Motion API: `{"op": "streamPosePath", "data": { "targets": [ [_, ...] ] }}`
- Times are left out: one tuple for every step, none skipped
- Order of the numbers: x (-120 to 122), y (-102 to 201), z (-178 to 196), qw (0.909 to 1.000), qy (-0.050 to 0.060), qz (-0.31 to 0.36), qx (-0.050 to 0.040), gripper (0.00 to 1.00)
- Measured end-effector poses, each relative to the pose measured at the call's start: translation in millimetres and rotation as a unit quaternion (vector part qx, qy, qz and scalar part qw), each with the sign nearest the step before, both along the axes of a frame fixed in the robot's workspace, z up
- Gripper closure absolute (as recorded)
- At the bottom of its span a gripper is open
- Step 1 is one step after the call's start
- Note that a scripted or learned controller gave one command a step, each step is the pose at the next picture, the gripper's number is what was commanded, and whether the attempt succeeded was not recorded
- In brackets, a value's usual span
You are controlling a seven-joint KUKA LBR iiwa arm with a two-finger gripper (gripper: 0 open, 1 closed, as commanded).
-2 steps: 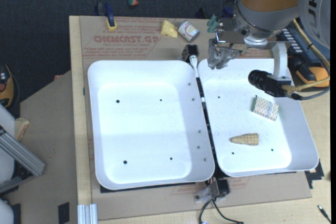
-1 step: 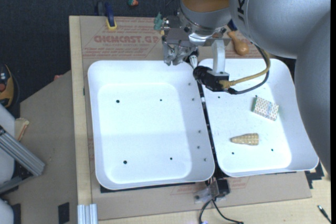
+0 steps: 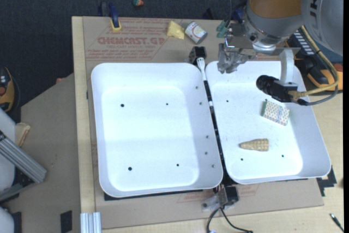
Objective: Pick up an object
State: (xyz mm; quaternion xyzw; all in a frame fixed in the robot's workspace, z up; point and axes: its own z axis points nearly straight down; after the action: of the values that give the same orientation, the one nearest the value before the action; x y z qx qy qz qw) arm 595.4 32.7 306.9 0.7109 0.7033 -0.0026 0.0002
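In the right bin (image 3: 305, 163) a tan cone-shaped piece (image 3: 254, 145) lies on its side near the front. A small white pad with a speckled pattern (image 3: 275, 112) lies farther back and to the right. My gripper (image 3: 229, 64) hangs over the far left corner of that bin, well behind both objects. Its fingers point down, stand open, and have nothing between them. A black cylindrical attachment (image 3: 271, 87) with a cable juts out below the wrist, just behind the patterned pad.
The left bin (image 3: 109, 76) sits flush against the right one along a black seam (image 3: 212, 117). On the board behind the bins lie a yellow scrap (image 3: 175, 30), a small white box (image 3: 196, 32) and a blue clamp (image 3: 114, 15).
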Motion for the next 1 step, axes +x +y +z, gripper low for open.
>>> {"op": "streamPosePath", "data": {
  "targets": [
    [74.2, 38.0, 102.4, 0.9999, -0.010, 0.008, 0.0025, 1.00]
  ]
}}
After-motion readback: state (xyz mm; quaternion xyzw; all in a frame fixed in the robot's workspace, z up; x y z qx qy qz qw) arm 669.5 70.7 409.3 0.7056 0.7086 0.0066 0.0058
